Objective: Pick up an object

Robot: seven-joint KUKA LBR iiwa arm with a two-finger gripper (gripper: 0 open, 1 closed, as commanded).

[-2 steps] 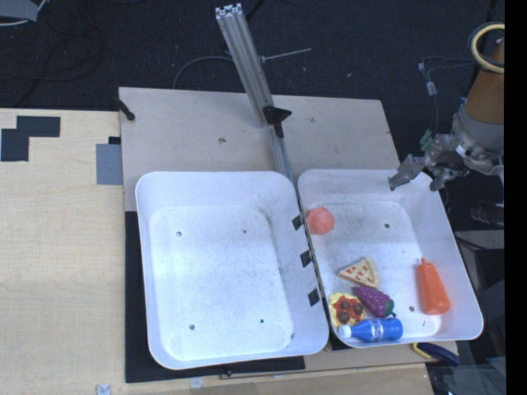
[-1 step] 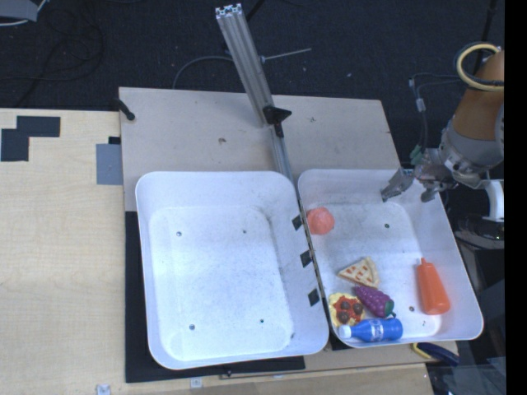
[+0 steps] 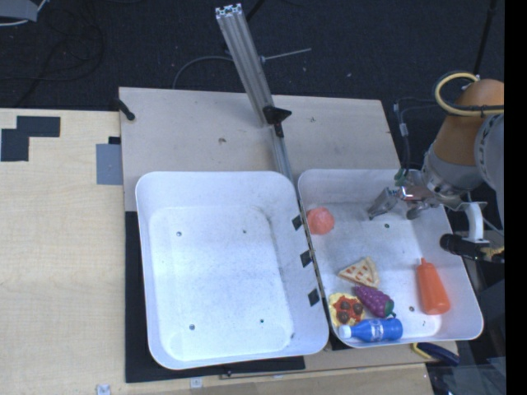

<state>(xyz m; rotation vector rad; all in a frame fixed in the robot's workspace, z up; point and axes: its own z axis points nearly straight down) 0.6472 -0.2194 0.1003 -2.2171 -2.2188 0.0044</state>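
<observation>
Right bin (image 3: 461, 323): red ball (image 3: 320, 220), orange bottle (image 3: 431, 287) near; tool (image 3: 398, 203) prongs apparently apart, holding nothing.

arm (image 3: 486, 138): cut off at right edge | yellow toy (image 3: 344, 309): partly hidden under purple toy (image 3: 375, 300)

The bench (image 3: 206, 130) is a pale, flat board, and two shallow white bins sit directly on it side by side. Taking the left bin (image 3: 165, 196) as the landmark, the right bin (image 3: 346, 188) lies just beside it, their near walls touching or almost so along a line of small black clips (image 3: 305, 257). A dark mat (image 3: 132, 303) shows under the left bin's left and lower edges. Behind the left bin the bare board runs back, and a slanted metal rail (image 3: 247, 64) rises from there, above the seam between the bins. Left of the left bin lies a light wooden surface (image 3: 58, 245).
</observation>
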